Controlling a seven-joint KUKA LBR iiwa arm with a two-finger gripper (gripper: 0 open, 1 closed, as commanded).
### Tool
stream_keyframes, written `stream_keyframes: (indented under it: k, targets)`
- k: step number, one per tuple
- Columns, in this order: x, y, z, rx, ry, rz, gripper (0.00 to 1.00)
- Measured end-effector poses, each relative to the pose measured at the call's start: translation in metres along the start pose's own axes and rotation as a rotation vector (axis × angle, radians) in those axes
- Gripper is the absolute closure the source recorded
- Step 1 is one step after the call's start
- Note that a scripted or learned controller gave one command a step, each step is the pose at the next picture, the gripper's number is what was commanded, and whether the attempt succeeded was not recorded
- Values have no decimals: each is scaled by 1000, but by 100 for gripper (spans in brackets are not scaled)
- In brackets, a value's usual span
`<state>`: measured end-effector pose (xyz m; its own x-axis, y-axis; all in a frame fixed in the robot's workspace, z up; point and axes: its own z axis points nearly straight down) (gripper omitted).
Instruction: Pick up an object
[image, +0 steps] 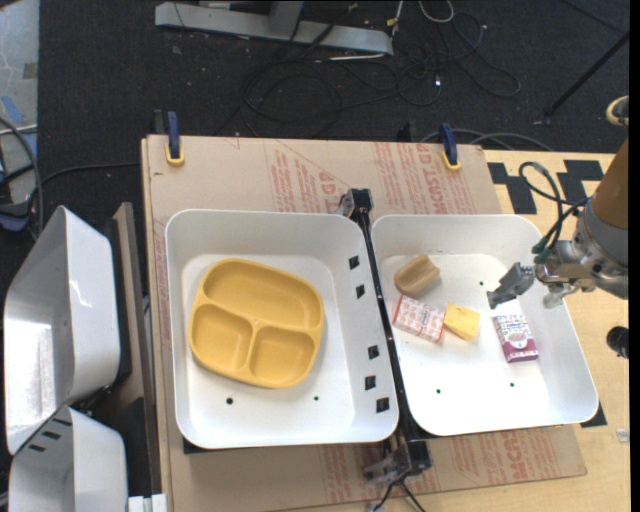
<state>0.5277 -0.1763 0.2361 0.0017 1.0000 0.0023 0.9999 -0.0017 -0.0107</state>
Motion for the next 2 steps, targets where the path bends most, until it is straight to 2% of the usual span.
stream_keyframes:
  k: [1, 2]
  targets:
    - [0, 2, -5, -9, -2, -3, 0]
    - [2, 6, 59, -4, 0, 0, 0]
